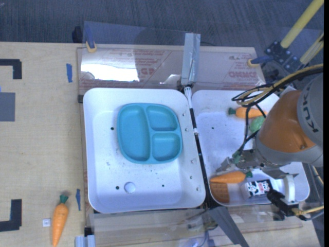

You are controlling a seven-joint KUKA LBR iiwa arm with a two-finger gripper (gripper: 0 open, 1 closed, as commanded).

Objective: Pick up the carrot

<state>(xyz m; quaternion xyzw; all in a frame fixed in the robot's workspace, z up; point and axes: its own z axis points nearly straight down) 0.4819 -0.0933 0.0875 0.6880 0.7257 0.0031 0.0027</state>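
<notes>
Single fixed camera, mounted above the surface [36,138], looking down at a slant. Both white bins are in frame: left bin [97,153] near centre, right bin [211,133] toward the right side. Far edge of the surface lies at the top, near edge at the bottom. Arm [288,127] enters from the right. Moderate distance: both bins plus bare wood to the left fit in frame.

The arm [288,127] hangs over the right bin [216,122], beside a carrot [227,177].
</notes>
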